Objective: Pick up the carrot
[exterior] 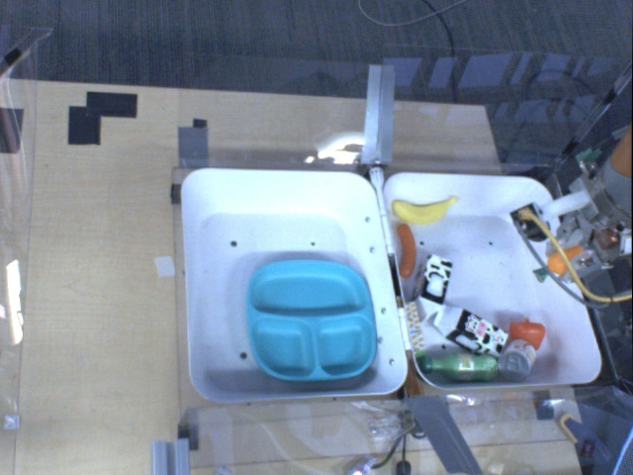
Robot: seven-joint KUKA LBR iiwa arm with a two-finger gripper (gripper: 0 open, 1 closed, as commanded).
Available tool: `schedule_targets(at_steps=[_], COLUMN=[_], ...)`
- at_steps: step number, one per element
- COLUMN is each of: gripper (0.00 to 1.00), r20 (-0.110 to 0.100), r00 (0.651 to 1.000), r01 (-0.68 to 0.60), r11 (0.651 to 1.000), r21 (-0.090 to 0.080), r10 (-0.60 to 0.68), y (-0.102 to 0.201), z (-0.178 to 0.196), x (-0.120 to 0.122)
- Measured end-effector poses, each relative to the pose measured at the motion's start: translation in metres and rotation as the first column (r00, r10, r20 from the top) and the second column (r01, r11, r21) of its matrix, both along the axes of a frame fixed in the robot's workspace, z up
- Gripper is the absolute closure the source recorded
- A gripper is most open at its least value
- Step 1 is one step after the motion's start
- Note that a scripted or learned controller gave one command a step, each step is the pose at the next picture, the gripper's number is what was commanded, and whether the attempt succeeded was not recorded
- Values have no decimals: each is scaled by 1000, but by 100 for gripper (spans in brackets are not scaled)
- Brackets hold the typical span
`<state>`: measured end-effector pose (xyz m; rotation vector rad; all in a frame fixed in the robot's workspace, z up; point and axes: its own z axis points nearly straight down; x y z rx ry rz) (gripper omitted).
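Observation:
The carrot (405, 248), a slim orange-red stick, lies lengthwise against the left wall of the right bin (495, 198), just below the banana (423, 209). My gripper (557, 250) hangs over the right edge of that bin, far to the right of the carrot and apart from it. A small orange bit (559, 262) shows at the gripper's lower end; I cannot tell what it is. Yellow cable (586, 287) loops beneath the wrist.
Two black-and-white cartons (436, 278) (476, 332), a green bottle (458, 367) and an orange-capped item (524, 336) lie in the right bin's front half. A blue divided plate (312, 317) sits in the left bin (267, 201).

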<state>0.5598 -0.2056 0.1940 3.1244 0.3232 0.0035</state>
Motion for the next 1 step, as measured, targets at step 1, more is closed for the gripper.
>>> schedule_targets(at_steps=[1], gripper=[100], r20=[2], r00=[1000], r01=[-2], r11=[1000], r21=[-1], r10=[2], y=[26], z=[77], x=[-52])
